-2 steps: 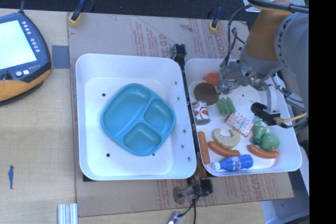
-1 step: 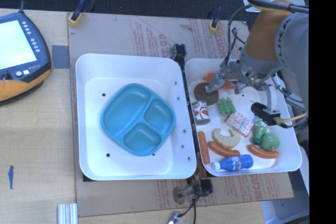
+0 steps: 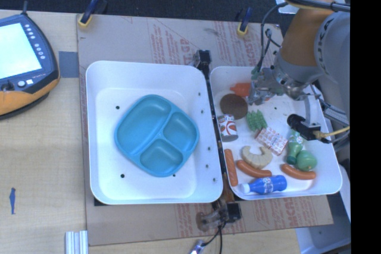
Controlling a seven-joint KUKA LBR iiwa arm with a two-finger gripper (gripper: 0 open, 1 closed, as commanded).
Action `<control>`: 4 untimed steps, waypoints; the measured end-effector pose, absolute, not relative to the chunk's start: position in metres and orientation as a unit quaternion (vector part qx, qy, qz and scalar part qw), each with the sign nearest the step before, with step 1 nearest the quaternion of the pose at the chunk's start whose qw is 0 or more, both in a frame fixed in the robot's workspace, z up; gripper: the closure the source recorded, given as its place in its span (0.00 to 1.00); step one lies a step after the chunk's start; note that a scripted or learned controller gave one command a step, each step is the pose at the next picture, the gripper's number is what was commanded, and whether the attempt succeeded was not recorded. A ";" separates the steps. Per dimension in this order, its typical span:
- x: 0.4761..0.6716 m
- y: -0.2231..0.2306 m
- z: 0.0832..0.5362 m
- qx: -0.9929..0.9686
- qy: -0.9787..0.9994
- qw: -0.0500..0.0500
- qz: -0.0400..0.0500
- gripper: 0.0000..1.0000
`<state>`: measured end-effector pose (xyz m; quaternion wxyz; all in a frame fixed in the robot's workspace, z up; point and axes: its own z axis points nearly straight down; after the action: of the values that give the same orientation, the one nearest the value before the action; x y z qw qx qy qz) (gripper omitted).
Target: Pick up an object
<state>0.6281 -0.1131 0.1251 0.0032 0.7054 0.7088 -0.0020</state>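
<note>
Bench (image 3: 53, 187): wooden surface bore two shallow white bins side by side on a cardboard sheet, with a handheld control pendant (image 3: 21, 62) at the far left.
Arm (image 3: 309, 33): grey with an orange band, it reached in from the right and hung over the upper part of the right bin.
Left bin (image 3: 98, 134): held one blue divided plate (image 3: 156, 135), lying flat near the middle.
Right bin (image 3: 330, 184): held the candidate objects, crowded together.
Gripper (image 3: 260, 95): stood low over the right bin's upper left, beside an orange piece (image 3: 240, 89) and just above a green ridged item (image 3: 256, 121).
Fingers: opening could not be judged from this slant; nothing was seen between them.
Objects nearest the gripper: brown round item (image 3: 233, 105), small can (image 3: 227, 127) against the dividing wall.
Objects farther off: patterned packet (image 3: 272, 139), pale curved piece (image 3: 258, 156), two sausages (image 3: 256, 170), green vegetables (image 3: 299, 154), blue and white bottle (image 3: 266, 186).
Step in hand: judged as the approach or descent; no grasp confirmed.
Next move: judged to call for settling squarely on a single item, then closing and lifting clear; close neighbours risked a glancing or double grip.
</note>
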 end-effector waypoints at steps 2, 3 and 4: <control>0.629 -0.114 0.135 0.706 0.709 0.006 -0.002 1.00; 0.628 -0.114 0.135 0.706 0.709 0.006 -0.002 0.00; 0.629 -0.116 0.145 0.706 0.708 0.009 -0.001 1.00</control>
<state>0.6291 -0.1155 0.1455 0.0094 0.7060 0.7081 -0.0007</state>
